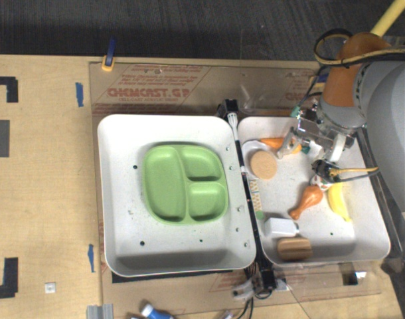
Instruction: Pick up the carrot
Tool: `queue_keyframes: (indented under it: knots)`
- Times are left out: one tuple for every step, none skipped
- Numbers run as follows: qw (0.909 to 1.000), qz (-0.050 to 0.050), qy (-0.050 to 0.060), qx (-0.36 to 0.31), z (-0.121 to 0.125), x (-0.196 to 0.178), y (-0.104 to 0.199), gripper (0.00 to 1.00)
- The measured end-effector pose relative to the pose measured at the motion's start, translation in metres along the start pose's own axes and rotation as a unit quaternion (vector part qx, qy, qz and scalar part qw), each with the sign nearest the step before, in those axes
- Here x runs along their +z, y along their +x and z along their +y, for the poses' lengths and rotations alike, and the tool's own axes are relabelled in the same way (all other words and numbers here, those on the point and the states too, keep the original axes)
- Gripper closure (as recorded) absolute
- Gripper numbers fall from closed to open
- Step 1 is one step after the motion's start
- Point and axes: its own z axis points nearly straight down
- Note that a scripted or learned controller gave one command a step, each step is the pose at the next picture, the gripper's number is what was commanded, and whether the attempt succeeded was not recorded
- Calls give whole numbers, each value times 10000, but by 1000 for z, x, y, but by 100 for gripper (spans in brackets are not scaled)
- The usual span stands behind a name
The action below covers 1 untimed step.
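The carrot [271, 142] is a small orange piece lying near the back left corner of the right bin [368, 241]. Its right end reaches under the gripper's edge. My gripper [301, 150] hangs low over the back of that bin, just right of the carrot and close to it. The grey arm with its orange band comes in from the upper right and hides part of the bin's back wall.
The right bin also holds a round tan disc [262, 165], an orange drumstick [306, 201], a banana [338, 200], a white block [280, 227] and a brown block [294, 247]. A green divided plate [186, 181] lies in the left bin [123, 238].
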Motion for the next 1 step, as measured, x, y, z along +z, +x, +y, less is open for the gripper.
queue_keyframes:
  knots:
    - [9966, 122, -225, 785, 12, -1, -5, 0]
